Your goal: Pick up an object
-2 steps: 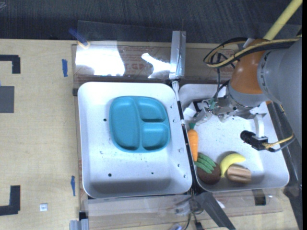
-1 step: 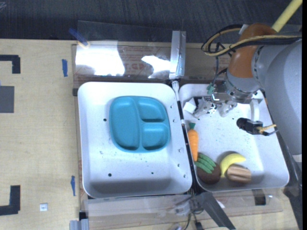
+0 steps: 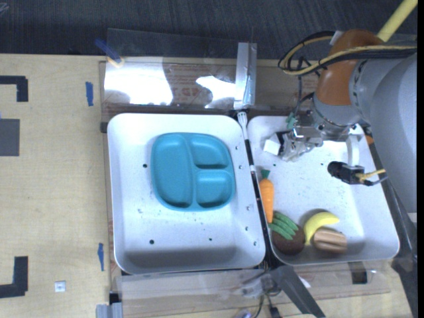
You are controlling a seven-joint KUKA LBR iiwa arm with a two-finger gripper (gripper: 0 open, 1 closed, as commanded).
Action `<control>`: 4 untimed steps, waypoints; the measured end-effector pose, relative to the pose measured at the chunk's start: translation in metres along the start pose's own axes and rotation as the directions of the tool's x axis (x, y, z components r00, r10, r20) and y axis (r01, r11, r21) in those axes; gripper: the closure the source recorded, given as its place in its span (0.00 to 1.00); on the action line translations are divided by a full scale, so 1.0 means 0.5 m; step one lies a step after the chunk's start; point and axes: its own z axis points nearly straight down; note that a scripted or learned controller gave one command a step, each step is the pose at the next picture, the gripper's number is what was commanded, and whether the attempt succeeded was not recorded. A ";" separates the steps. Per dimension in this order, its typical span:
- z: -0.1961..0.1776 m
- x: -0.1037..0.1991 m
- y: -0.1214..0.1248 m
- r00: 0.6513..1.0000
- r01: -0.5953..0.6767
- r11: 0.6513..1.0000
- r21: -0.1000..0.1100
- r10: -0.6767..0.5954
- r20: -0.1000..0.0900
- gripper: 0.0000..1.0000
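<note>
My gripper (image 3: 290, 148) hangs over the far left part of the right bin (image 3: 371, 211), low above its floor. A small white piece (image 3: 271, 147) lies just to its left; I cannot tell whether the gripper touches it. An orange carrot (image 3: 266, 199) lies along the bin's left wall, below the gripper. Near the front of this bin are a green ridged toy (image 3: 285, 224), a dark brown round toy (image 3: 289, 239), a yellow banana (image 3: 318, 222) and a tan bread-like toy (image 3: 328, 240). All of these lie apart from the gripper.
The left bin (image 3: 132, 230) holds a blue divided plate (image 3: 193, 170). The grey arm (image 3: 387, 91) reaches in from the right over the right bin's far corner. A clear plastic panel (image 3: 172, 81) stands behind the left bin.
</note>
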 end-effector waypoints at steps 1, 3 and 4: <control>-0.001 0.000 0.001 1.000 -0.001 1.000 -0.002 0.001 0.000 0.00; 0.021 -0.076 -0.004 0.995 0.102 0.995 0.002 -0.102 -0.004 0.00; 0.019 -0.059 -0.003 1.000 -0.009 1.000 0.001 0.009 0.001 0.00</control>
